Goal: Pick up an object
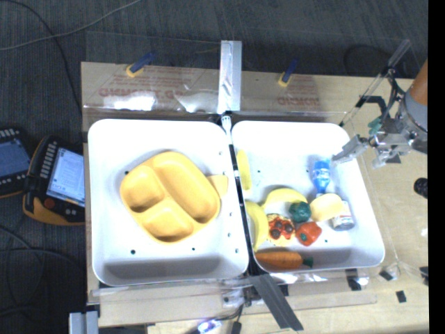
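Surveying the bench, you will find the following.

Gripper: at the right edge of the scene, over the right rim of the right bin, carried by the grey arm. Whether it is open or shut, you cannot tell; nothing shows in its grasp.

Right bin, contents:
- blue bottle, nearest the gripper, just left of it and slightly nearer;
- pale yellow cylinder with a small can touching it, near side of the bottle;
- teal lump and a red pepper-like piece;
- yellow plate bearing a cluster of small red pieces;
- carrot along the near wall;
- yellow strip against the divider.

Left bin: one yellow divided tray, well apart from the gripper.

Step in hand, as you may judge it: the approach, with no object yet chosen or lifted. The next move calls for you to bring the gripper leftward over the right bin and down onto one item. The blue bottle looks the shortest reach and stands fairly free of its neighbours; the cluster nearer you is crowded, so a descent there risks nudging several things at once.
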Controlling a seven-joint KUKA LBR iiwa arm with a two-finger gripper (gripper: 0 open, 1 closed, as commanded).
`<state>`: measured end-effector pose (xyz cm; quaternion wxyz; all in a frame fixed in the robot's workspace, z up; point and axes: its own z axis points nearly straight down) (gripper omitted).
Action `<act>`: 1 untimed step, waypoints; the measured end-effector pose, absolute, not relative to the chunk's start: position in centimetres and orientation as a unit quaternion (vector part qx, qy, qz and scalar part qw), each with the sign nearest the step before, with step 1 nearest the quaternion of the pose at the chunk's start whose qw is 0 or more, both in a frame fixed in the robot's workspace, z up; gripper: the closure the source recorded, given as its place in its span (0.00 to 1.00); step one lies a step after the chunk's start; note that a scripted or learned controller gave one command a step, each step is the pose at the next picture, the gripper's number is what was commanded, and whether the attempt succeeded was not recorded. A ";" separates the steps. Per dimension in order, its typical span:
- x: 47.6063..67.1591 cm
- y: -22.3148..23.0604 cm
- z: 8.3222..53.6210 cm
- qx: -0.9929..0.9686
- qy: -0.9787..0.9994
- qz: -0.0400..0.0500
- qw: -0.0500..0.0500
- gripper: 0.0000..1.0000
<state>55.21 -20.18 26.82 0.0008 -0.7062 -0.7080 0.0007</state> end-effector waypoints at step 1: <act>58.8 -17.7 19.5 -0.662 -0.750 0.001 0.001 0.00</act>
